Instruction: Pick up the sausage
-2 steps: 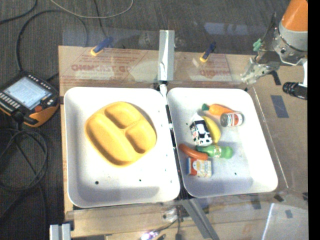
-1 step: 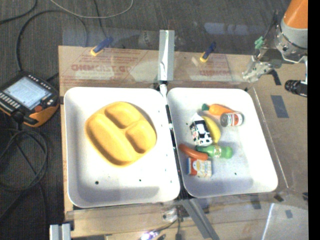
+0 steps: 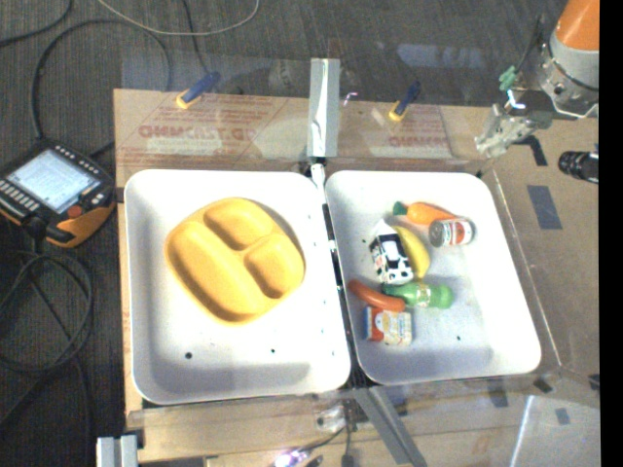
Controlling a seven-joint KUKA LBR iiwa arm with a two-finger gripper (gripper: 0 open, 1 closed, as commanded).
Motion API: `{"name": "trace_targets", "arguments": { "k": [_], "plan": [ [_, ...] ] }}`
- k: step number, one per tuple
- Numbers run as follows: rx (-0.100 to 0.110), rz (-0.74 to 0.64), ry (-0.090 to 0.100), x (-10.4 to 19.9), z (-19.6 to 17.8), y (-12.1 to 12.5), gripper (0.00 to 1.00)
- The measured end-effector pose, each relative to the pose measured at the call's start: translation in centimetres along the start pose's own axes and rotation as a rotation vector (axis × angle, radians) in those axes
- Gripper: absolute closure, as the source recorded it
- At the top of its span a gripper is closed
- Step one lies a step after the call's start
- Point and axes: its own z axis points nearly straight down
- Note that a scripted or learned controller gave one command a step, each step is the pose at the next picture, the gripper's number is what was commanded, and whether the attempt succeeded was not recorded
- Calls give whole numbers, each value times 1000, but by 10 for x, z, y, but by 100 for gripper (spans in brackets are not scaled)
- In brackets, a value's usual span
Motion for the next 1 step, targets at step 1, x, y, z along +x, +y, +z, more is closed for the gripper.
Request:
{"name": "trace_targets", "arguments": {
  "k": [1],
  "plan": [
    [1, 0, -4, 0, -9, 0, 100]
  ]
}}
